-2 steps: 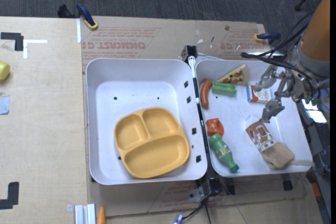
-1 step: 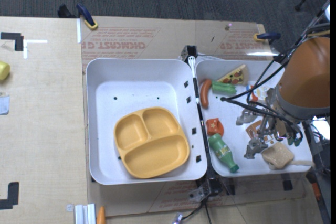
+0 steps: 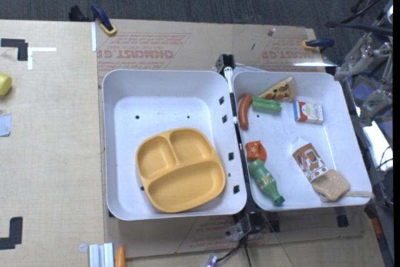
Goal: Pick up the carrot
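**The carrot is being crowded by the wall and by a green toy**

The carrot (image 3: 244,110) is being taken to be the long orange-red thing in the right bin (image 3: 282,139). It is lying flat, right against that bin's left wall, near the far end. This is being said as a best guess, since it could also be a toy sausage.

How far the fingers are open, and whether anything is being held, cannot be told.

Trouble is being made likely by three things.

- The wall is being touched by the carrot all along one side. A finger that is being pushed down there could be stopped by the rim, and the carrot could be knocked away, not gripped.
- A green stick (image 3: 267,106) is lying with its end just beside the carrot's top, under the pizza slice (image 3: 279,90). It could be grabbed by mistake, or dragged along.
- The carrot is round and smooth, so it could be squeezed out and dropped.

The red toy (image 3: 255,151) and the green bottle (image 3: 265,182) are lying nearer the front, apart from the carrot, so less harm is being expected from them.
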{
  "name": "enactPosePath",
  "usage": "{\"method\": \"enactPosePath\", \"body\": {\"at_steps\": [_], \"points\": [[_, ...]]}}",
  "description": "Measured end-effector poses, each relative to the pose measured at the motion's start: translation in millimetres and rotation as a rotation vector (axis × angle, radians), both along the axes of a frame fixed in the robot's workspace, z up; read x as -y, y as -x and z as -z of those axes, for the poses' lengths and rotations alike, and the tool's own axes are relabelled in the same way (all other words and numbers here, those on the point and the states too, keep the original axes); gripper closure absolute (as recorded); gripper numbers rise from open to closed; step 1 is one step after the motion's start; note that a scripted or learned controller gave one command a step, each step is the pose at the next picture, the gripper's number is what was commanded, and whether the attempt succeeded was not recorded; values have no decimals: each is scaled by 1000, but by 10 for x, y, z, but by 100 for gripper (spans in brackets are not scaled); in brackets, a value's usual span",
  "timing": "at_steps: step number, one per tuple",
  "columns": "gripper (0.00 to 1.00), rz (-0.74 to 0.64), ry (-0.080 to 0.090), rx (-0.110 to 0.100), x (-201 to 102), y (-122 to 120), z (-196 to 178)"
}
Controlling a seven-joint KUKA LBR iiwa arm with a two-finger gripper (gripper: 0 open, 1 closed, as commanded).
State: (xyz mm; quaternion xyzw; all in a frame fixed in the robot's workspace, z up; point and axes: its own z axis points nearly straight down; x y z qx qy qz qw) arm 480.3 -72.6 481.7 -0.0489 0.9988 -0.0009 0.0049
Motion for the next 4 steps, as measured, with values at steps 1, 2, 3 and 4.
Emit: {"method": "enactPosePath", "body": {"at_steps": [1, 2, 3, 4], "points": [[0, 128, -3, -9, -558, -94, 2062], [0, -8, -2, -11, -1172, -7, 2906], [0, 249, -3, -8, -442, -52, 2901], [0, 257, -3, -1, -440, -135, 97]]}}
